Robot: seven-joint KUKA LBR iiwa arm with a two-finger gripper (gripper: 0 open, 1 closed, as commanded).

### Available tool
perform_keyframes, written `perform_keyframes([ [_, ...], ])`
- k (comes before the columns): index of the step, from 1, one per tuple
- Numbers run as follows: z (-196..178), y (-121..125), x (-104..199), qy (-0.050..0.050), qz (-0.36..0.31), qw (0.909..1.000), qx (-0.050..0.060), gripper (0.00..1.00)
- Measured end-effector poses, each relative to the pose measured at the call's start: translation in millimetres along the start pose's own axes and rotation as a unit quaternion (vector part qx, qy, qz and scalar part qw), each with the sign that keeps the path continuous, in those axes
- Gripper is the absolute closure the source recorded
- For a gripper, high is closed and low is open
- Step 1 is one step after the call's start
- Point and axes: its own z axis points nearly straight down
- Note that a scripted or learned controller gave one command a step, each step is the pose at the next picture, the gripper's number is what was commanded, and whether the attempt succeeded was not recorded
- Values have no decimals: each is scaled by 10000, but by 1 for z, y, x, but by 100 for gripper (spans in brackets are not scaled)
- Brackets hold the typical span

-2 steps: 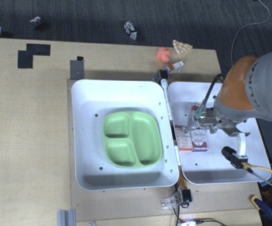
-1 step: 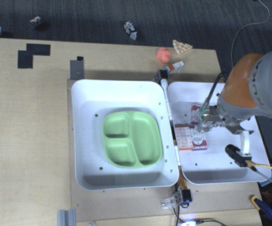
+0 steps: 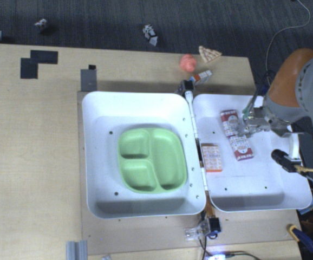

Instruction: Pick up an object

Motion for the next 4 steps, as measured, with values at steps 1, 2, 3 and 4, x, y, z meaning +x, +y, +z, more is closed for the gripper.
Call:
perform_keyframes([
  [1, -102, 58, 11, 27, -10, 10000, 51, 100],
  [2, -101, 58, 11, 28, -8, 10000, 63, 0],
  [3, 5, 26, 60, 30, -10, 10000, 62, 0],
  [4, -7, 28, 61, 26, -36, 10000, 33, 100],
])
